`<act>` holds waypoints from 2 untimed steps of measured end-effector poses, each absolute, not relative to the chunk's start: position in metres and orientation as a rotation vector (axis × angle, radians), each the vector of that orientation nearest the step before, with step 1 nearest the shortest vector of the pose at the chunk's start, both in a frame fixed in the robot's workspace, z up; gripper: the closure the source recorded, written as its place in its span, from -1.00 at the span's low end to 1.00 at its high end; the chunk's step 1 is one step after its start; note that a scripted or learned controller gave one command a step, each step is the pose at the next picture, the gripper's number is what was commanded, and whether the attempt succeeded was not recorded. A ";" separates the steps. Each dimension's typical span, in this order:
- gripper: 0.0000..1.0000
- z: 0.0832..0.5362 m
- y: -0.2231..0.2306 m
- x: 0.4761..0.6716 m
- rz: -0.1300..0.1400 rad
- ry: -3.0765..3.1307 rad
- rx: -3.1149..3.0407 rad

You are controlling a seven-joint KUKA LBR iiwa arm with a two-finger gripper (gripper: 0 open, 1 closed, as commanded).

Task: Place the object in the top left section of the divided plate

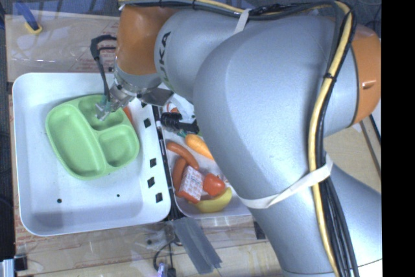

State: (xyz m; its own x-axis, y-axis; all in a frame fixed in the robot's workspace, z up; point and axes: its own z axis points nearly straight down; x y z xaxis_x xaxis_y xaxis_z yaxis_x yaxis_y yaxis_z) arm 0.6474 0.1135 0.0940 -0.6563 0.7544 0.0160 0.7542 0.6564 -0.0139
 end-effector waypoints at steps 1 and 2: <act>-1.00 0.094 0.115 0.647 0.009 -2.837 -1.290; -1.00 0.189 -0.008 0.610 0.006 -2.839 -1.333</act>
